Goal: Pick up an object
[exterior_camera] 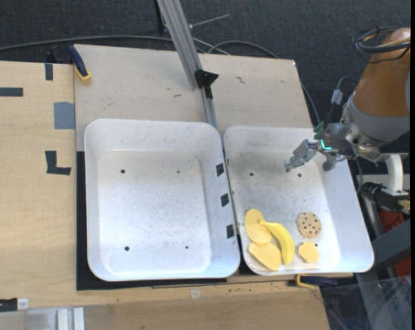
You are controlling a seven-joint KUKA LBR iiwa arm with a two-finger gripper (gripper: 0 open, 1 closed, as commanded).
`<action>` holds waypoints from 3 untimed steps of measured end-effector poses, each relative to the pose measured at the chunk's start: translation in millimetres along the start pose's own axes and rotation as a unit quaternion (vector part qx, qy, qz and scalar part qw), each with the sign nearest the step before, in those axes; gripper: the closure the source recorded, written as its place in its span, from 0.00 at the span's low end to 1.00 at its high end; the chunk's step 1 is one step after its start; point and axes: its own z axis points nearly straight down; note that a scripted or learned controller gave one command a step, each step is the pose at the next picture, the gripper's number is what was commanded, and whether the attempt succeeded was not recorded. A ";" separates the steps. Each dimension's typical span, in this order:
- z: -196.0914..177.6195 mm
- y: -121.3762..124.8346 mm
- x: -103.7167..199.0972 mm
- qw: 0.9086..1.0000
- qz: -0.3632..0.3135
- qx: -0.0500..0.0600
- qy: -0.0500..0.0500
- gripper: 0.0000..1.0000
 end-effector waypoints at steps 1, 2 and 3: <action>-2.5 0.8 0.0 1.000 -0.001 -0.002 0.000 0.00; 46.4 -1.3 -8.7 1.000 0.000 0.000 -0.001 0.00; 92.3 -5.6 -13.8 1.000 0.000 0.000 0.000 0.00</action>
